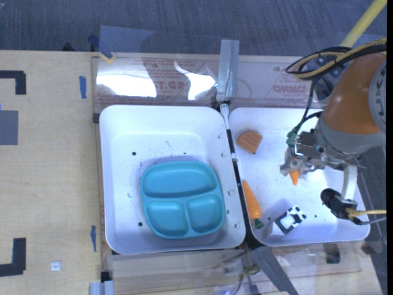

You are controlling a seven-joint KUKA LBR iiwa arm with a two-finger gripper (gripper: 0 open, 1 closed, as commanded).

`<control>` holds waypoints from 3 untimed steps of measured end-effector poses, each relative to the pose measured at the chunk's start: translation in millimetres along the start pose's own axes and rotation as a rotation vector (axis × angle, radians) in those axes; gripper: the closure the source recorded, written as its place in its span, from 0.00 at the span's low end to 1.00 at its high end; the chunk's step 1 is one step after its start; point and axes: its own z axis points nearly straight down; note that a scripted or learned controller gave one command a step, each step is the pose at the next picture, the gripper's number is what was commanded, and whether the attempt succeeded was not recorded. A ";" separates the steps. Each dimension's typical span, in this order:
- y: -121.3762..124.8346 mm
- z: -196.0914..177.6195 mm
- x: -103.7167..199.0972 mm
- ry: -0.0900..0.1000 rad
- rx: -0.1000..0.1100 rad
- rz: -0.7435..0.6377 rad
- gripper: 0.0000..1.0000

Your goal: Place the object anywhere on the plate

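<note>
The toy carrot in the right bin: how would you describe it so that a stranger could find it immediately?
Look at the right white bin, then along its left wall, beside the divider between the bins. The toy carrot lies there lengthwise: long, tapered and bright orange, with a green end towards the bin's near edge. The waffle-like piece farther up is squat and tan; the black-and-white toy beside it is blocky.

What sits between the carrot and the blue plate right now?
In the camera view, just the two bins' adjoining walls lie between the carrot and the plate; nothing else does.
</note>
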 end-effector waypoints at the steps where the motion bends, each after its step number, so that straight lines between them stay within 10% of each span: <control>1: -8.3 15.0 83.4 0.003 0.003 -0.048 1.00; 2: -25.2 14.3 135.5 0.001 0.002 -0.316 1.00; 3: -25.1 14.3 135.0 0.001 0.002 -0.316 0.00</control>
